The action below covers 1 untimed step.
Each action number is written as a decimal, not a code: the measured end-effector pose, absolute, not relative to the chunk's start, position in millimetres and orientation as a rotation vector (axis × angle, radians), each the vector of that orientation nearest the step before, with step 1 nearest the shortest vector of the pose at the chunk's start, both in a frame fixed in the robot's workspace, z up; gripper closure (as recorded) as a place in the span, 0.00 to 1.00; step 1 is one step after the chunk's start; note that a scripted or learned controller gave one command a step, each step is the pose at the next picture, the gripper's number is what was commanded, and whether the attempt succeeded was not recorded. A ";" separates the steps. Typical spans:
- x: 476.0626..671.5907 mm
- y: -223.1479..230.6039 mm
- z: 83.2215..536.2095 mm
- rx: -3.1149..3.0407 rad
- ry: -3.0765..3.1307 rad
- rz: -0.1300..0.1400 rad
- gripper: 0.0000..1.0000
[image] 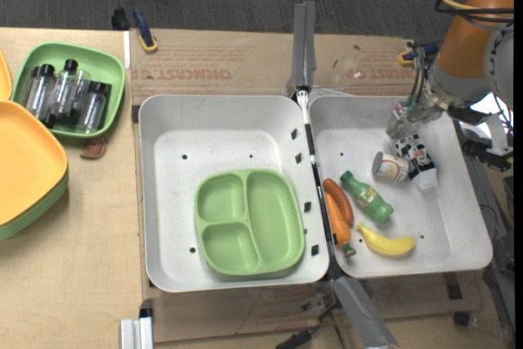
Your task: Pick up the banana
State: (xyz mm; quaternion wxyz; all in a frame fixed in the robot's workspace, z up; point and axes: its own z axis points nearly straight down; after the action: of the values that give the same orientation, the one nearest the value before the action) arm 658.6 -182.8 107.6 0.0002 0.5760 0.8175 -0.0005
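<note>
The yellow banana lies flat near the front edge of the right bin, its curve opening toward the back. My gripper hangs over the back right part of that bin, well behind the banana and apart from it. The grey arm with its orange band comes in from the right. Nothing is visibly held.
Between gripper and banana lie a green bottle, a tipped cup and a small black-and-white box. A carrot and a red sausage lie by the divider. A green divided plate rests in the left bin.
</note>
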 end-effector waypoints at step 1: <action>659.0 -177.7 182.9 2.393 2.032 -0.001 1.00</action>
State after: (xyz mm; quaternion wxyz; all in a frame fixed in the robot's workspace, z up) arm 659.0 -177.7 182.9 0.0010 0.7623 0.6472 -0.0005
